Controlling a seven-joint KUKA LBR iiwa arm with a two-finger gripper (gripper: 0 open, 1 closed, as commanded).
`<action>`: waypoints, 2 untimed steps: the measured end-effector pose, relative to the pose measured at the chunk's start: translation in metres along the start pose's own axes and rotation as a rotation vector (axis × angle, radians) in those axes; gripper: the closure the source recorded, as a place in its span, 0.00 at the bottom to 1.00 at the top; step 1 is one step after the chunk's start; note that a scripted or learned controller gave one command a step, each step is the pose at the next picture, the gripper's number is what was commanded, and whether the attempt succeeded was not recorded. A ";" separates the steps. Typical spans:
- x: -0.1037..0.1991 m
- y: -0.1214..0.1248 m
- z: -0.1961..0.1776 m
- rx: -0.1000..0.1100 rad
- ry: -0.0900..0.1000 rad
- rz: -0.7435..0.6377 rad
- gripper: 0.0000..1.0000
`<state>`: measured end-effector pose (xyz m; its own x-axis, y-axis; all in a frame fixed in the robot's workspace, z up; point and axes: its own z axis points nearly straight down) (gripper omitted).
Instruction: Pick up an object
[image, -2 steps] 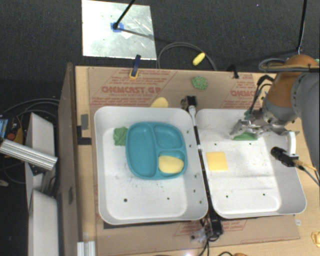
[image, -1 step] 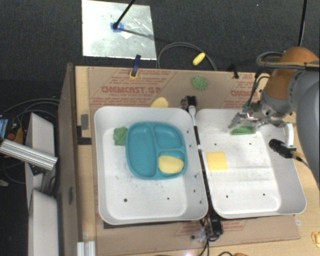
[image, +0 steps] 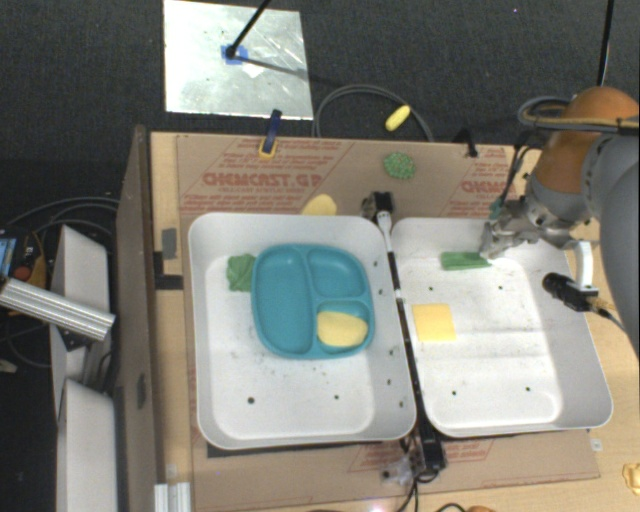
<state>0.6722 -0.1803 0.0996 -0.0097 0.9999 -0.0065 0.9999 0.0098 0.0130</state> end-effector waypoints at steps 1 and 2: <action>0.001 0.000 0.001 0.002 0.000 -0.003 0.00; 0.070 -0.001 0.013 0.008 0.005 0.000 0.00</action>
<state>0.6704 -0.1104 0.0859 -0.0100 0.9999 -0.0010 0.9999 0.0100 0.0050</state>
